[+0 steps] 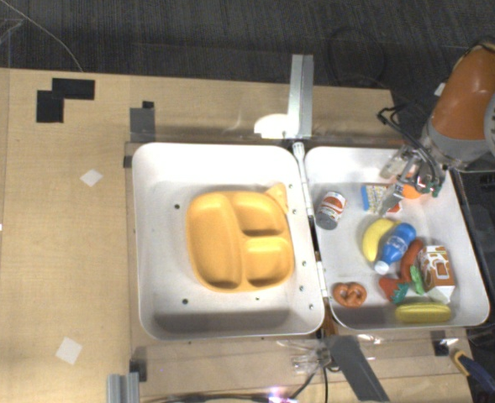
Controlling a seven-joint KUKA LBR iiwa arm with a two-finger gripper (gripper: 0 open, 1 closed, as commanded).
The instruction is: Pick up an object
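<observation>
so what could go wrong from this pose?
1. The gripper hangs over the right bin's far end, beside a small orange object and a blue-and-white packet; coming down between them it may grab neither.
2. The banana, blue bottle and small carton lie packed together, so a descent there could shove the neighbours or lift two at once.

Robot lab: bench with 2 white bins.
</observation>
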